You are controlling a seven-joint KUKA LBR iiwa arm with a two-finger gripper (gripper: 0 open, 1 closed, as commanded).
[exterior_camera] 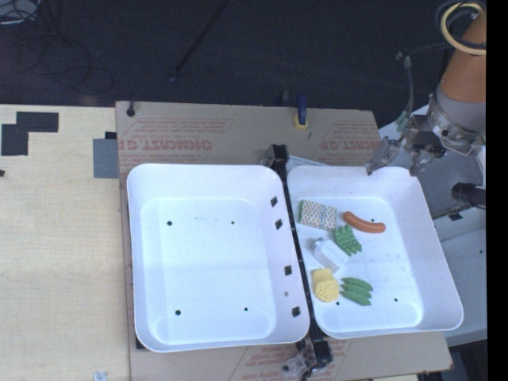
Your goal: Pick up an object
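There are two white bins on the counter (63, 236): the left bin (143, 252) and the right bin (429, 268). In the right bin I count six small things. One is an orange-red sausage (364, 223). One is a checkered packet (317, 213). One is a white bottle (328, 253) (it lies on its side). One is a yellow corn cob (325, 285). Two are green vegetable toys: a leafy green piece (348, 240) and a green pea pod (356, 290).

Bench (55, 244) with two white bins (151, 260)
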